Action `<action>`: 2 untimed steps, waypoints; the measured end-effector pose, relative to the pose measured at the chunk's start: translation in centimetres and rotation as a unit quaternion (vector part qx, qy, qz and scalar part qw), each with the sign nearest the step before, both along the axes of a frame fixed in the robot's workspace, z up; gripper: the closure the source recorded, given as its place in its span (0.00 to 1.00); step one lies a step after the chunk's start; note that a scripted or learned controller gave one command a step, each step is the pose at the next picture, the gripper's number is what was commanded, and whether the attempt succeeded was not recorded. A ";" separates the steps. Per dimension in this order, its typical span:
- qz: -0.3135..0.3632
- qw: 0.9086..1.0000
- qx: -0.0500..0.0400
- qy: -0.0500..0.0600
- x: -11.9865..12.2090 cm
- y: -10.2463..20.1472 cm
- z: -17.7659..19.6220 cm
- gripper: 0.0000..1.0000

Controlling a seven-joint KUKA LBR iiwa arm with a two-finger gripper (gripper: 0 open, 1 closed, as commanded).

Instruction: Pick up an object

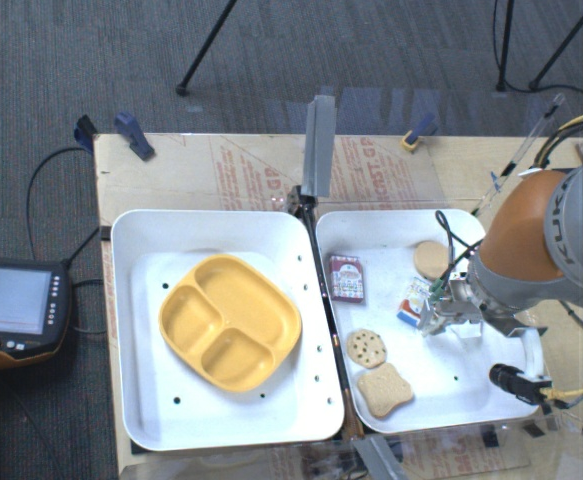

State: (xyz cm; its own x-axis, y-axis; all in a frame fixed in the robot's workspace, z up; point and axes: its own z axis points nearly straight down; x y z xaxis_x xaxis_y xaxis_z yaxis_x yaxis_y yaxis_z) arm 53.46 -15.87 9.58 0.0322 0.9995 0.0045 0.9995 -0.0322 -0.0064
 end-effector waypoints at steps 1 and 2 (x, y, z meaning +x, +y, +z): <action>0.032 0.999 -0.002 -0.001 -4.2 -4.8 -1.0 1.00; -0.160 0.987 -0.001 0.001 -6.1 -5.4 -1.0 1.00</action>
